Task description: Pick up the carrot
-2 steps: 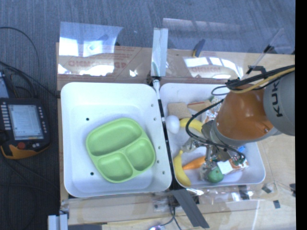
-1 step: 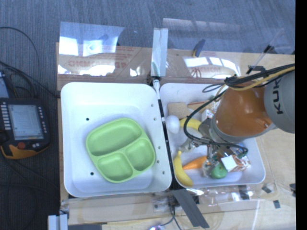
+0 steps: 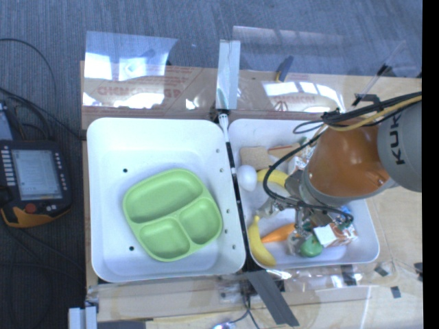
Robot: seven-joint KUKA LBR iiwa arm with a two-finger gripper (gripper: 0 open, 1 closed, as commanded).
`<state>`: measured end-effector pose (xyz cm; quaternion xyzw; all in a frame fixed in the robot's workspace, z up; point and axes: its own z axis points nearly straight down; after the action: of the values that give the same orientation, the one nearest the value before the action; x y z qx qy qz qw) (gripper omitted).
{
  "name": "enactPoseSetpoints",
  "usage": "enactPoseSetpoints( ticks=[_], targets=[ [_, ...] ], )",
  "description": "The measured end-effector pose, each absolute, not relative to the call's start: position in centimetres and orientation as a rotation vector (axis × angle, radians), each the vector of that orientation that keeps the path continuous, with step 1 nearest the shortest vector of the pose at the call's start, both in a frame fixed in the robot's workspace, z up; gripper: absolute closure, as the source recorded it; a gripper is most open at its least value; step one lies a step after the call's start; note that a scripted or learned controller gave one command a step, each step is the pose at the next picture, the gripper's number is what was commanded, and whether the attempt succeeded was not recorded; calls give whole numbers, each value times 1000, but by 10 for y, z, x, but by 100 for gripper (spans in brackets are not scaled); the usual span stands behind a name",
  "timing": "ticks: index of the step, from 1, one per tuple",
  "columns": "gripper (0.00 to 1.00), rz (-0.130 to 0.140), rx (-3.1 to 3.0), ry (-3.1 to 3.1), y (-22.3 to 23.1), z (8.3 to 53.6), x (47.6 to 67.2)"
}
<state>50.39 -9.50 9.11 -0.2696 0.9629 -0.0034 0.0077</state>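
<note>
At the bottom of the frame, right of centre, the near wall of the right bin (image 3: 374, 249) holds a cluster of toy food. The banana (image 3: 258, 242) lies closest to the divider, curving from lower right up to the left. Just right of it sits the carrot (image 3: 276, 236), a short orange piece whose long axis runs roughly left to right with a slight rise toward the right. Its right end disappears under the gripper (image 3: 304, 230), so the carrot lies just left of the claw and a little toward the frame's lower edge, touching or nearly touching it; which, I cannot tell. A green round piece (image 3: 311, 247) sits right below the claw, beside a crinkled packet (image 3: 337, 233).

Whether the claw is spread or pressed together cannot be read here: the wrist and cables hide the tips, and nothing is visibly pinched.

My judgement is that the coming move turns on shifting slightly left and closing across the carrot's short width, or the banana gets nudged instead.

Farther up, a white egg (image 3: 246, 177) rests by the divider. The left bin (image 3: 110, 142) holds a green divided plate (image 3: 173, 213).
</note>
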Motion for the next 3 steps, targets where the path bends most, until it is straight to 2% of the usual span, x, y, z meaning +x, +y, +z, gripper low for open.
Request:
enactPoseSetpoints(
  ticks=[1,2,3],
  targets=[
    [0,-14,-872,2995,-94,92,499],
    [100,-14,-874,2996,-93,102,500],
    [100,1,-656,3066,-31,186,501]
  ],
)
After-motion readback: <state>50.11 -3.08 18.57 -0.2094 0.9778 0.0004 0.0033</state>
